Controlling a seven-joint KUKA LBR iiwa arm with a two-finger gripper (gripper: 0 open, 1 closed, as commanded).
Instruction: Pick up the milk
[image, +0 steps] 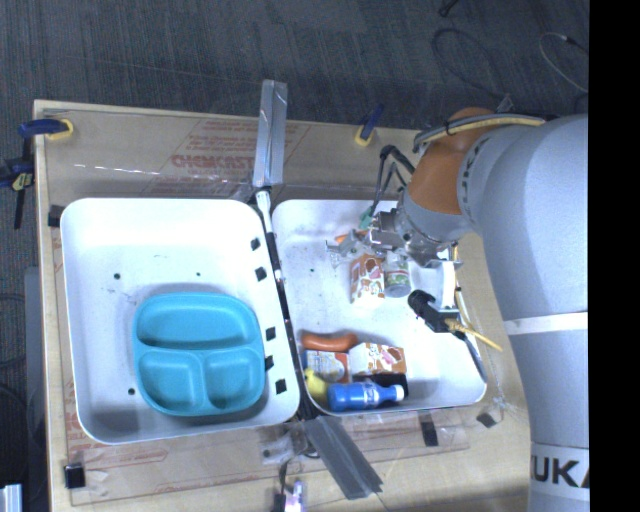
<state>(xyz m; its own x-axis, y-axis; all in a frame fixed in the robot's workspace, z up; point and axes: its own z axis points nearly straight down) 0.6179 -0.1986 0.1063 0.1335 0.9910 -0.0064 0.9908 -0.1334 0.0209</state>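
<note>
1. You had one arm reaching in from the right, with its orange band above the right bin.
2. The tool hung over the upper middle of the right bin. Whether it was open or closed could not be told, as the wrist hid that part.
3. The milk, a small carton with red and white print, lay on the bin floor just below the tool. You could not tell whether the tool touched it.
4. A small green-topped item sat just beside the milk, on its right.
5. At the near edge of the right bin you had a cluster: an orange item, a printed box, a yellow item and a blue bottle lying on its side.
6. The left bin held a blue tray with three compartments, in its near half.
7. Both bins stood side by side on the table.
</note>
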